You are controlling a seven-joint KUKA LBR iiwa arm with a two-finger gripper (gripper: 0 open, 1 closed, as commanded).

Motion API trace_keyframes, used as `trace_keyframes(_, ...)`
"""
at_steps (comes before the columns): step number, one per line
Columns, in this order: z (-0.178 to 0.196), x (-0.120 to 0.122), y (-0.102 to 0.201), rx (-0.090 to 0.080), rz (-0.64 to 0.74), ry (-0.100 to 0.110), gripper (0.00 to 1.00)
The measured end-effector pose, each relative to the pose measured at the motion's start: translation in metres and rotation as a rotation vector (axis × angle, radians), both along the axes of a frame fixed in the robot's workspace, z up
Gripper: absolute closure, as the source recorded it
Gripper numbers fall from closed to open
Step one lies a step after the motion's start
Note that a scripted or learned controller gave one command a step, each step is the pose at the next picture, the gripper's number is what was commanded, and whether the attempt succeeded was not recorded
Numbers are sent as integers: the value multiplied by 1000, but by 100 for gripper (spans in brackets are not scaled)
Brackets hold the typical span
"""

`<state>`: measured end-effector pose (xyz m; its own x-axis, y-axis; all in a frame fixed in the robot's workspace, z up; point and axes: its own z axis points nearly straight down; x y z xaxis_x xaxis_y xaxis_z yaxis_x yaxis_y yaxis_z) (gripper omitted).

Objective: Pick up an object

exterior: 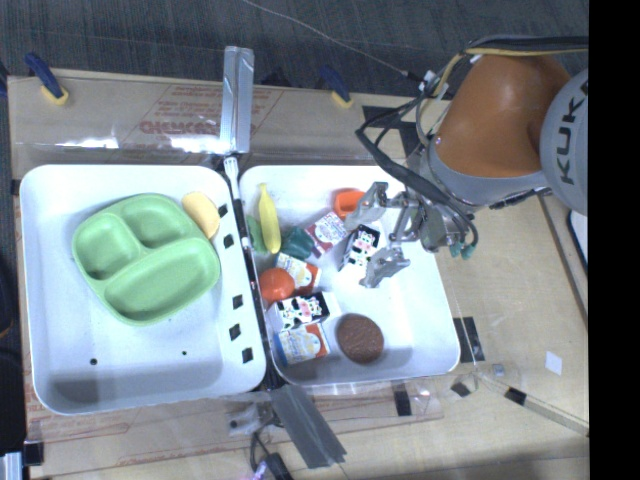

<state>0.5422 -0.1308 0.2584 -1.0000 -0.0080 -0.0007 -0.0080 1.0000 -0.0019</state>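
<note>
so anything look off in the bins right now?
Mostly no. The right white bin is crowded, its small items heaped along the left wall: a yellow banana, an orange-red ball, cartons. The pale yellow lemon-like piece sits beside the green divided plate, not in it. No spills or damage.

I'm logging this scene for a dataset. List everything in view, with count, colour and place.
Bins: 2, white, side by side on bench.
Divided plate: 1, green, left bin.
Lemon-like fruit: 1, yellow, left bin, beside plate.
Banana: 1, yellow, right bin's left edge.
Tomato-like ball: 1, red-orange, right bin.
Cookie: 1, brown, right bin's front.
Small cartons: several, printed, right bin.
Arm: 1, grey and orange, right.
Gripper: 1, over right bin, around a black-and-white carton.
</note>
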Motion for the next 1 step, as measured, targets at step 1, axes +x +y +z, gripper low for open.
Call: trace_keyframes(1,-130,54,12,0,206,-13,0)
